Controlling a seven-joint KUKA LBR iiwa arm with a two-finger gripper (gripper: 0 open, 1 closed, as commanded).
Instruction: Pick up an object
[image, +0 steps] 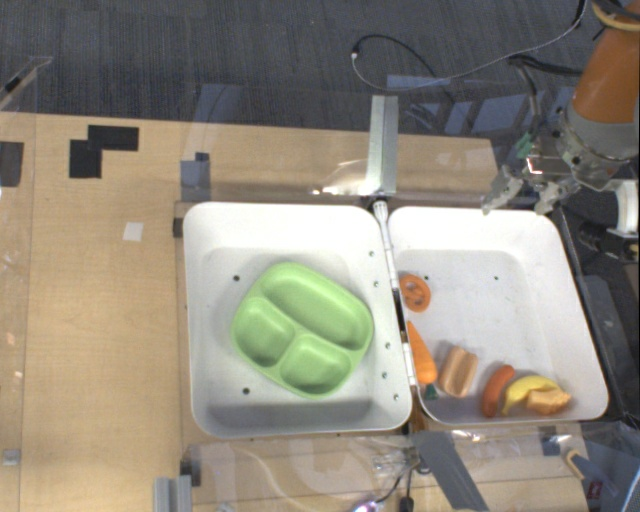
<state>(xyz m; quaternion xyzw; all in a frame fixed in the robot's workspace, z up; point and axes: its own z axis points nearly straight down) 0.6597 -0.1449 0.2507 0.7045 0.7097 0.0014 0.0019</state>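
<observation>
Objects for picking lie clustered along the near edge of the right bin (560, 300): a carrot (422, 356) against the divider, a bread-like piece (459, 371) beside it, then a red item (496, 389) touching a banana (527, 389) with a tan piece (549, 401) against it. An orange slice (414, 292) sits apart, further in, near the divider.

Risk, as judged: the near cluster is tightly packed, so a descent there could pinch two items or push one into the bin wall. The carrot lies hard against the divider, leaving little finger clearance on that side. The orange slice is flat and may slip out of a pinch.

Left bin (210, 300) holds a green sectioned plate (302, 327), lying at an angle and well away from the candidates.

End effector (523, 194) hangs at the far edge of the right bin, fingers spread apart, nothing between them, well apart from every item. Cables (420, 65) trail over the table (90, 300) behind; these do not obstruct the approach.
</observation>
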